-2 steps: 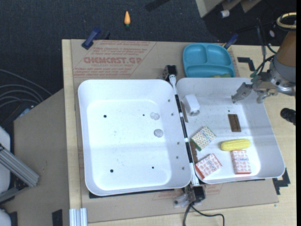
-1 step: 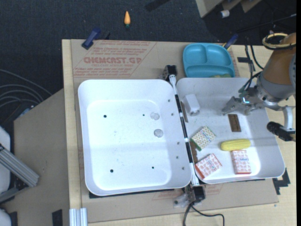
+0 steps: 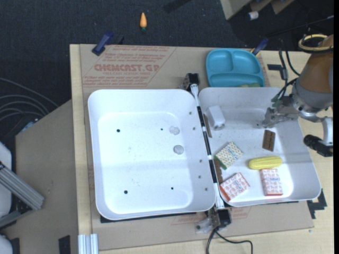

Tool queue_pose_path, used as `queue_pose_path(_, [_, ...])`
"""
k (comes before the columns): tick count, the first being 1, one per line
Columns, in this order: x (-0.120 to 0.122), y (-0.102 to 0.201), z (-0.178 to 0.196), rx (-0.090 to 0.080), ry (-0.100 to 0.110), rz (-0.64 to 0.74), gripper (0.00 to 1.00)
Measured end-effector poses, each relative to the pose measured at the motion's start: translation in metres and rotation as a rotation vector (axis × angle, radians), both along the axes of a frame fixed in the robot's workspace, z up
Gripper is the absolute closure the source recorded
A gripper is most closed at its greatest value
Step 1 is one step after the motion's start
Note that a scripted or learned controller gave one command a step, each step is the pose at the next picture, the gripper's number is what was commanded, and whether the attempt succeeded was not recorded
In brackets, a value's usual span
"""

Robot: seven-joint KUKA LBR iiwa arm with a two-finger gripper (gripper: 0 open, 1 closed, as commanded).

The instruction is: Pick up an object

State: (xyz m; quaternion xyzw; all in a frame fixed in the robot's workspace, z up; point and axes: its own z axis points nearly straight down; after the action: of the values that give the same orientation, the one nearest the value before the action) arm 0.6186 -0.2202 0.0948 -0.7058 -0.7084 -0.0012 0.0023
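End effector (image 3: 269,118) hangs over the right bin's (image 3: 241,95) far side; I cannot tell its grip state. Nearest to it is a brown bar (image 3: 269,139), lying just toward me from the tip, long axis running near-to-far. A yellow banana (image 3: 265,163) lies crosswise beyond that.

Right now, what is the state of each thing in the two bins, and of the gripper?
gripper: low in the right bin, nothing seen between its fingers
brown block: lying free
yellow object: lying flat
patterned packet: flat, tilted
two red boxes: flat, near front rim
left bin: holds two small discs
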Motion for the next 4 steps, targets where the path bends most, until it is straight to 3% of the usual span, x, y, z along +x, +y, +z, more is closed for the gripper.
queue_pose_path(1, [0.000, 0.002, 0.000, 0.004, 0.002, 0.001, 0.00])
queue_pose_path(2, [0.001, 0.002, -0.009, 0.005, -0.001, 0.001, 0.00])
queue_pose_path(3, [0.045, 0.004, -0.011, 0.012, 0.011, -0.001, 0.00])
queue_pose_path(4, [0.047, 0.004, -0.012, 0.013, 0.015, -0.001, 0.00])
